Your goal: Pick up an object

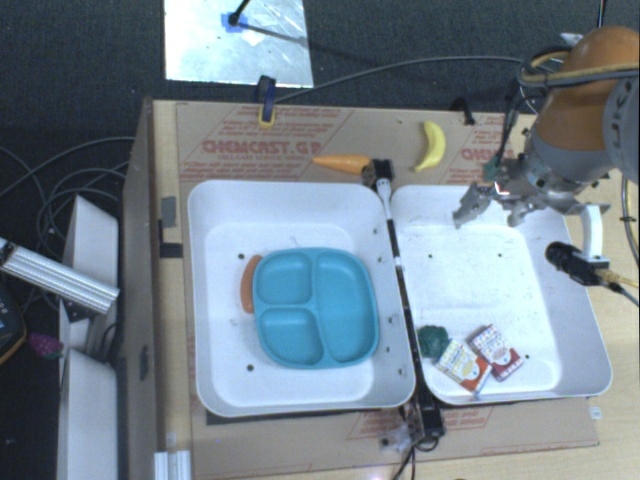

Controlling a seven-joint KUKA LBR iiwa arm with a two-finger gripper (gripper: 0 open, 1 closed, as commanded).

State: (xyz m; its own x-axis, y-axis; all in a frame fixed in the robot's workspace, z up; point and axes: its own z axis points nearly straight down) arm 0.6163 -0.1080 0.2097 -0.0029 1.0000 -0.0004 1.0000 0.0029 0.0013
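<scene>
My gripper (494,211) hangs over the far part of the right bin (560,298), fingers spread open with nothing between them. At that bin's near edge lie a dark green lump (433,340), a yellow-and-white packet (461,363) and a red-and-white packet (497,351), all well clear of the gripper. The left bin (215,228) holds a blue divided plate (314,304) with an orange sausage (247,282) along its left side.
Behind the bins, a yellow banana (432,145) and an orange carrot (340,164) lie on the cardboard sheet (250,133). A ridge (393,258) divides the two bins. Cables and metal parts sit on the floor to the left.
</scene>
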